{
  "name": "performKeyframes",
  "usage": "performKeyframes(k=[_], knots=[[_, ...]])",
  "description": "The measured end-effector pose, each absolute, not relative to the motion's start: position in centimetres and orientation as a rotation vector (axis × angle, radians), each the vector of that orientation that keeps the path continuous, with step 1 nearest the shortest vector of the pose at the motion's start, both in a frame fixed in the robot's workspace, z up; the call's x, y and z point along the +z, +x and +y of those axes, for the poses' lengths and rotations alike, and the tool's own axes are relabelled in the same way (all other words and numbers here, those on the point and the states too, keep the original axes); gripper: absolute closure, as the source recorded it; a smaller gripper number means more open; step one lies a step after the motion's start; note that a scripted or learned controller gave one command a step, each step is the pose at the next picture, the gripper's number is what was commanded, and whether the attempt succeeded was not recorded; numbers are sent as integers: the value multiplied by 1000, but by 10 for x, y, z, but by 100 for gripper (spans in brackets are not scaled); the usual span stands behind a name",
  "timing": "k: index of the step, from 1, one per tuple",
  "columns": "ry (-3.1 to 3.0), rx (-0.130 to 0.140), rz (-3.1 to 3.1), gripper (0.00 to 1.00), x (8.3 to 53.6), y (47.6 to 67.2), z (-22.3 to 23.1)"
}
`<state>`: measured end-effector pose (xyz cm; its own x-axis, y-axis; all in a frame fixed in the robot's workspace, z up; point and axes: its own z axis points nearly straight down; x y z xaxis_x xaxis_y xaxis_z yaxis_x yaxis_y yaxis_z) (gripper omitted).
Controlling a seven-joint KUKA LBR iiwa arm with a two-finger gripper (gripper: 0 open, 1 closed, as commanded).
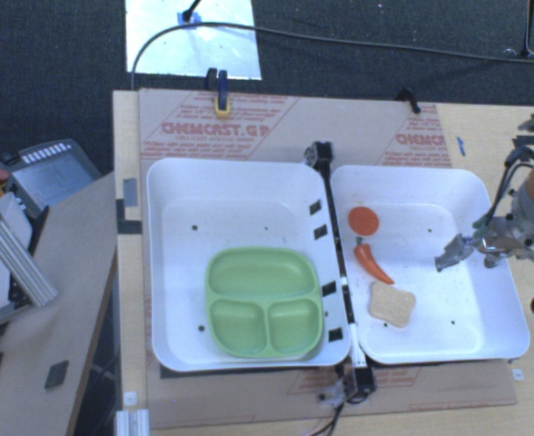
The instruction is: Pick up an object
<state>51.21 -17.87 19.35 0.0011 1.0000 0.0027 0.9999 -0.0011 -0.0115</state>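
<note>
Gripper hangs over the bare right part of the right bin; whether it is spread or closed I cannot tell, and nothing shows in it. Candidates lie well to its left: carrot, toast slice, orange disc. A green tray occupies the left bin.

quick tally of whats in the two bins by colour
green: 1, divided plate in the left bin
orange: 2, round piece and carrot-like piece in the right bin
tan: 1, bread-like slice in the right bin
total: 4
</note>
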Motion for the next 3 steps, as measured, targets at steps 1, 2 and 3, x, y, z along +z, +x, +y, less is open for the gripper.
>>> performKeyframes(k=[1,2,3], knots=[[-2218,-1,-2225,0,200,515,-178],[-2219,1,-2222,0,158,513,-181],[-2219,0,-2222,0,113,515,-173]])
